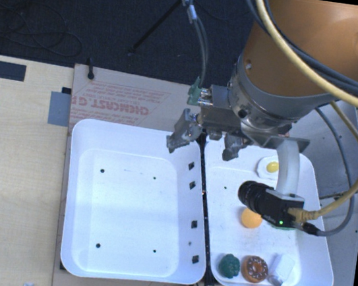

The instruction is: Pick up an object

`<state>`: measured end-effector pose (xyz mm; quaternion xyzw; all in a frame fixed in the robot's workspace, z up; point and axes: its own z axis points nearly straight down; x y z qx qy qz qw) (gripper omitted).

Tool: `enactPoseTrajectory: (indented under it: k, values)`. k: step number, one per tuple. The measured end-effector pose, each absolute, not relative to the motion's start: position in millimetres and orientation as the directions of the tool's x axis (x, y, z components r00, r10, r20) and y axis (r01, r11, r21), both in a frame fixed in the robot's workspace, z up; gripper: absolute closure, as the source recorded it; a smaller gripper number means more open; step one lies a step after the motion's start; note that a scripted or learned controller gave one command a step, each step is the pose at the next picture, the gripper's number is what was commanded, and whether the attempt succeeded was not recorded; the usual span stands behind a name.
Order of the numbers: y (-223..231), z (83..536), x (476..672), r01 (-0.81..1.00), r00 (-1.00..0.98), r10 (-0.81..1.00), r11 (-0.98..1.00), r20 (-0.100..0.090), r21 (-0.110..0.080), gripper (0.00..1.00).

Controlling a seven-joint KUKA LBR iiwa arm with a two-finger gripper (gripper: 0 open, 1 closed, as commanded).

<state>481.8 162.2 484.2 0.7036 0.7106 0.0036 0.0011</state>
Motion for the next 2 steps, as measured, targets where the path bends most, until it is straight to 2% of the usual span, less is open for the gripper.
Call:
enactPoseTrajectory:
  k: [1,2]
  values:
    - [217,507,475.4,1.000,-0.007,1.000,0.007,0.001,-0.001,0.00]
    - [244,526,476.0,1.000,-0.003,1.000,0.003,-0.001,-0.002,0.00]
